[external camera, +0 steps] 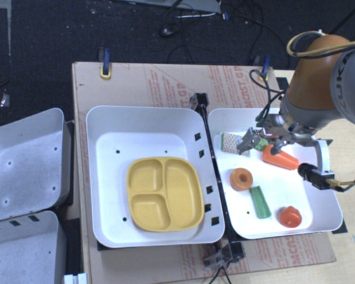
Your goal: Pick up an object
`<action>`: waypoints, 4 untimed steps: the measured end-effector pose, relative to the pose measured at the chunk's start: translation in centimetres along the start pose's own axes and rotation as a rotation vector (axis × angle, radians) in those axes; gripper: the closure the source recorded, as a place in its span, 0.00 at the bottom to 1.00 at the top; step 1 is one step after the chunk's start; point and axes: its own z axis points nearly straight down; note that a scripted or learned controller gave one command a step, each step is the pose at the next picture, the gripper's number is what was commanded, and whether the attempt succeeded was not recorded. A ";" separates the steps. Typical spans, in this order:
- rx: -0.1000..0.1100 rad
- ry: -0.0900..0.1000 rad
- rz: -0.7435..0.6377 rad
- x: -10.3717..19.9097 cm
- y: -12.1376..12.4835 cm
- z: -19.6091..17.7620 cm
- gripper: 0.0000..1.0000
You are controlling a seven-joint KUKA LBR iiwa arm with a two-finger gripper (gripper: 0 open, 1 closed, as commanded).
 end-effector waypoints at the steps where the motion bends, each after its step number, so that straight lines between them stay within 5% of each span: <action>1: -0.013 -0.001 -0.002 0.0 0.3 -0.7 0.00; 3: -0.008 -0.002 0.001 -0.8 -0.4 9.4 0.00; 4: -0.012 -0.001 0.000 -0.8 -0.4 10.6 0.00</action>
